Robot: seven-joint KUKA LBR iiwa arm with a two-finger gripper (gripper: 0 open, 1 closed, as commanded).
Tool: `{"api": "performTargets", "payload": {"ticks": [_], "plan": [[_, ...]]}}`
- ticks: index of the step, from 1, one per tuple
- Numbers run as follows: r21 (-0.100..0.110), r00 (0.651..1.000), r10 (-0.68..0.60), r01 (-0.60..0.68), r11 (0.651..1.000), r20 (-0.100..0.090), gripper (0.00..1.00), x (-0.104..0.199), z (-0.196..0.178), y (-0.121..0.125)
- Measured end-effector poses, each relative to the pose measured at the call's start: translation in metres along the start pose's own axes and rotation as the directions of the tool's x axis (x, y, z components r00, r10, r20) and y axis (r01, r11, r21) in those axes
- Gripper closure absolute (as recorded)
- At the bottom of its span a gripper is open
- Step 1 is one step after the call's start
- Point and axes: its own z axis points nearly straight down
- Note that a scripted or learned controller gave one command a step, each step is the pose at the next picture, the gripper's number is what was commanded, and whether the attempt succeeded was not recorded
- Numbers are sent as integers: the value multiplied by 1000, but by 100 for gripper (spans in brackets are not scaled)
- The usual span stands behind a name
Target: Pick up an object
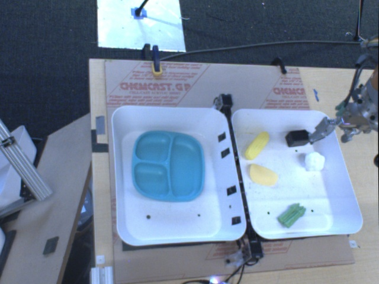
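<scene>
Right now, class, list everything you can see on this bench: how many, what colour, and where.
left bin: one, white, left side of bench
right bin: one, white, beside it
plate: one, blue, divided, in left bin
long piece: one, yellow, right bin, far left part
rounded piece: one, yellow, just nearer than the long piece
lump: one, white, right bin, right part
ridged piece: one, green, right bin, near edge
tool: one, grey, over right bin's right rim
</scene>
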Motion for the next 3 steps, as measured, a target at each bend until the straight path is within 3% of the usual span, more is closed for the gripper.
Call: {"api": "performTargets", "payload": {"ticks": [1,3], "plan": [[-11,1000,-3,3,1000,2,0,1,-6,2],[-7,1000,-1,1,1000,1,0,-1,81,-9]]}}
